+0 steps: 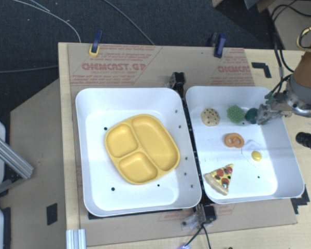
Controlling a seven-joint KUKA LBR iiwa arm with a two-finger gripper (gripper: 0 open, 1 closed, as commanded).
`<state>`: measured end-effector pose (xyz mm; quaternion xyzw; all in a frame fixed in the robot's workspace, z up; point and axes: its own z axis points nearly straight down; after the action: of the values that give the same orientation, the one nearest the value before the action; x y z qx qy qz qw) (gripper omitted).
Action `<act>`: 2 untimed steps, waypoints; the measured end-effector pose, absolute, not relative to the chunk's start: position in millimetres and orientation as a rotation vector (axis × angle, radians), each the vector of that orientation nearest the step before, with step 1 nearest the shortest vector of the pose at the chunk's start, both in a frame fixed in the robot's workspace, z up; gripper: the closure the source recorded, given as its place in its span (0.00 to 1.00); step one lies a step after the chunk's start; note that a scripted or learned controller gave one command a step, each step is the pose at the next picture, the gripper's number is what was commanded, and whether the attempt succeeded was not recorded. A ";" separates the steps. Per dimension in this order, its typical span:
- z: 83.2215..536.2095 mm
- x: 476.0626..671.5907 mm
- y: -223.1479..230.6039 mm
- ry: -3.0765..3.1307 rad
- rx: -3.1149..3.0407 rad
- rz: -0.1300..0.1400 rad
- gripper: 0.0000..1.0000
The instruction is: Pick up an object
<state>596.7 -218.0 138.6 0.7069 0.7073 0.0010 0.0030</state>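
Grey robot gripper (260, 116) hovers low over the right white plastic bin (285, 185), touching a green bumpy toy (236, 113); nearby lie a speckled cookie (210, 116), brown pretzel (233, 139) and pizza slice (221, 177), with a yellow divided plate (141, 148) in the left bin (93, 118)

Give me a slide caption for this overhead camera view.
Gripper beside the green toy in the right bin; yellow divided plate in the left bin.

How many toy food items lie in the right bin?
5: cookie at far left, green item beside the tool, pretzel at centre, yellow piece to its right, pizza slice nearest. The tool may hide more.
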 end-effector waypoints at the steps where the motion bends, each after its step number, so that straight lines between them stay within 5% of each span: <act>1: 182.2 595.8 -221.8 2.218 2.217 0.003 1.00; 2: 223.6 597.3 -222.4 2.218 2.214 0.004 1.00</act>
<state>597.3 -222.4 223.6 0.7066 0.7076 0.0013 0.0038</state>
